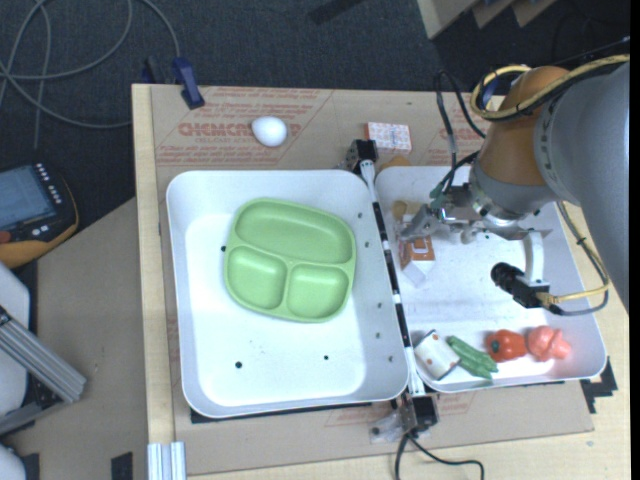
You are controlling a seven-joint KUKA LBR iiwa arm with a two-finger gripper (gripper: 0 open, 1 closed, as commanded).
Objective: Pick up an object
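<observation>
**Spotter:** Where are you, and what's nearest?

**Me:** My end effector point(428, 226) hangs low over the right bin point(580, 268), by its left wall. A small orange-and-white packet point(418, 252) lies just under it, with a brownish bit point(400, 211) near the wall. Whether I'm open or closed, I cannot tell; the wrist hides it.

**Spotter:** Other candidates?

**Me:** Along the front edge of the right bin: a white cup point(434, 352), a green pod point(471, 357), a red tomato-like piece point(507, 344), a pink lump point(546, 342). A green divided plate point(291, 260) fills the left bin point(200, 298).

**Spotter:** What might go wrong?

**Me:** The packet looks flat, so I may close over it and lift nothing. It sits close to the wall too; I judge a finger could hit the rim or push the packet against it.
</observation>
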